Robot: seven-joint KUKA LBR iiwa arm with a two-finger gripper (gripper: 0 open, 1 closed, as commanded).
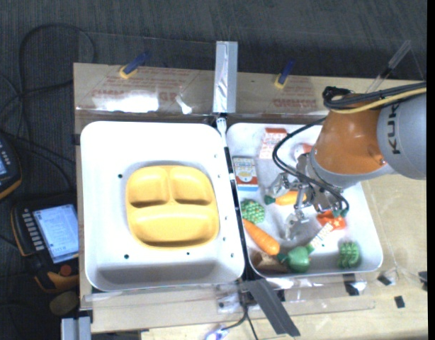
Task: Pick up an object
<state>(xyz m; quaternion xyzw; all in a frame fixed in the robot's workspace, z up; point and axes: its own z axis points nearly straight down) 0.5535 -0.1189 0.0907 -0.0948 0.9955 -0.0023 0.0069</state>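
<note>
Carrot (261, 237) just left of hand (300, 222)

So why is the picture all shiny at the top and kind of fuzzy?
In the camera view, light glares off the clear plastic sheet behind the bins; the whole frame is slightly soft and grainy, so the box labels cannot be read; the arm casts shade over the toys beneath it.

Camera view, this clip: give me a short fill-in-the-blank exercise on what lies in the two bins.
1. The yellow tray lies in the ____ bin.
2. The carrot in the right bin is coloured ____.
3. The yellow tray has ____ compartments.
4. The end effector is above the ____ bin.

Missing words: left; orange; three; right.
</note>
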